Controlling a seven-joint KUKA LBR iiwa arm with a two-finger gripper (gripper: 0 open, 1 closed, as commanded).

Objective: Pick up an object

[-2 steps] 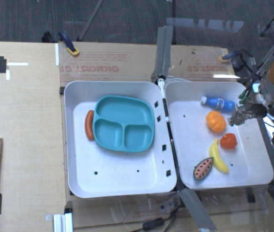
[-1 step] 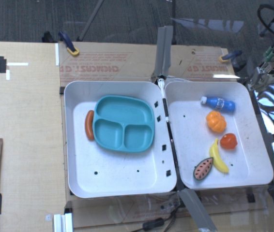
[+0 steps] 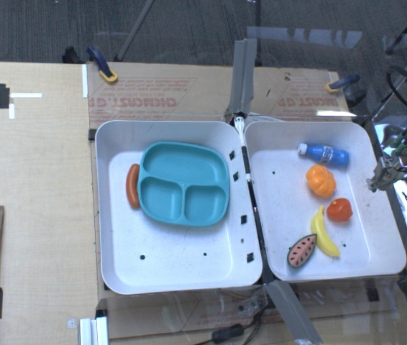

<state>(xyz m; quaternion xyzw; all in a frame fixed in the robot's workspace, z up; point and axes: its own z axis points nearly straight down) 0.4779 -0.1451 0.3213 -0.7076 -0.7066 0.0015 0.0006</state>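
The desk (image 3: 31, 192) carries two white bins side by side. The left bin (image 3: 117, 250) holds a teal divided plate (image 3: 184, 184) near its centre, with a hot dog (image 3: 132, 185) touching the plate's rim at nine o'clock. In the right bin (image 3: 376, 250), a blue bottle (image 3: 324, 154) lies at twelve o'clock, an orange pumpkin (image 3: 321, 180) just below it, a banana (image 3: 324, 234) at six, a watermelon slice (image 3: 301, 251) at seven, and a tomato (image 3: 339, 209) beside the banana's top. The end effector (image 3: 383, 172) sits at the right bin's three o'clock rim; its opening cannot be made out.
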